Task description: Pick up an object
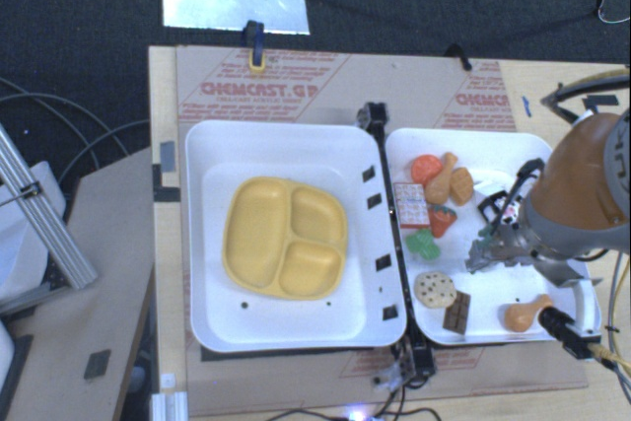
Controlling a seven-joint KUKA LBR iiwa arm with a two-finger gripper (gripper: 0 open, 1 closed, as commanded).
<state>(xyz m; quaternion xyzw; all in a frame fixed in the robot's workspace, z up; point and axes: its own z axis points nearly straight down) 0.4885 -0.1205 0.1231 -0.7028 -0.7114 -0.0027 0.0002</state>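
Observation:
The right bin (513, 145) holds several toy foods: a red-orange piece (426, 168), a drumstick (444, 178), a small orange piece (461, 181), a printed card (410, 205), a strawberry (443, 219), a green piece (422, 245), a cookie (434, 288), a brown chocolate bar (456, 312) and an orange drumstick (525, 313). My gripper (485, 254) hangs low over the bin's bare middle, right of the green piece and above the chocolate bar. Nothing shows between its fingers.
The left bin (212, 311) carries a yellow divided plate (285, 237). Black clips (375, 201) line the divider between the bins. The arm's orange band (584, 182) covers the right bin's right side. A blue-and-yellow clamp (255, 46) sits on the bench's far edge.

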